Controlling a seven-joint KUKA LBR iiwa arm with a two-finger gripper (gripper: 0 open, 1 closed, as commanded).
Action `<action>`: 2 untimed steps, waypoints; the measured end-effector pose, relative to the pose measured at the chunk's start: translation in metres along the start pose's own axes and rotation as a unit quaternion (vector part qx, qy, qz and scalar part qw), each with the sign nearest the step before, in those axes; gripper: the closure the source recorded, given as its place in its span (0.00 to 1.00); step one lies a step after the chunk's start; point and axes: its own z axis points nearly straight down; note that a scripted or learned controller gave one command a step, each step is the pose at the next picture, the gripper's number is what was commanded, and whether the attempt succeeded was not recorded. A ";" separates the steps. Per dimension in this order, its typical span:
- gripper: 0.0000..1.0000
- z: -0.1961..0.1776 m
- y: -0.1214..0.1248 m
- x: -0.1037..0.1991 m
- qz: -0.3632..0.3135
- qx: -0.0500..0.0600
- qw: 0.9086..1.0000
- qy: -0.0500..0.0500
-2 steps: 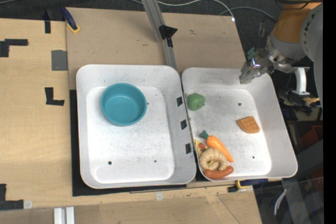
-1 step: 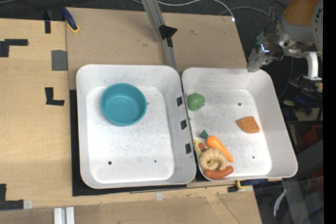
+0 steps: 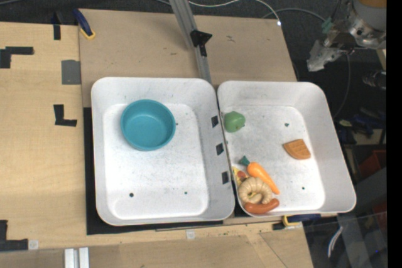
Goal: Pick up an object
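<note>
- Nearest the camera, at the front edge of the right-hand shallow white plastic bin (image 3: 314,97), a small heap of toy food sits against the bin's front-left corner.
- The heap has a red toy sausage (image 3: 260,206) at the very front, curved along the bin's rim.
- Touching it just behind is a beige knobbly pastry-shaped toy (image 3: 253,188).
- An orange toy carrot with a green top (image 3: 262,176) lies slantwise on the pastry's far side, its green end pointing towards the divide between the bins.
- A scrap of red and yellow shows just left of the pastry, too small to identify.
- Further back and to the right in the same bin, an orange-brown wedge like a slice of toast (image 3: 297,149) lies flat on its own, well apart from the heap.
- Further back again, by the bin's left wall, a small round green toy fruit or vegetable (image 3: 234,122) rests alone.
- The left-hand shallow white plastic bin (image 3: 107,198) sits edge to edge with the right one; a round teal plastic bowl (image 3: 148,125) stands upright in its back-left part.
- Both bins rest on a tan wooden bench (image 3: 38,135) marked with black tape.
- A grey metal pole (image 3: 182,3) slants up from the bins' rear junction.
- Farthest back, at upper right beyond the bench, the grey two-finger gripper (image 3: 320,59) hangs over dark floor, well clear of both bins. Nothing is seen between its fingers; whether they are apart or together cannot be told.
</note>
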 end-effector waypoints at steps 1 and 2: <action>1.00 0.012 -0.001 0.057 -0.002 0.004 1.000 0.002; 1.00 0.028 -0.014 0.107 -0.002 0.005 1.000 0.002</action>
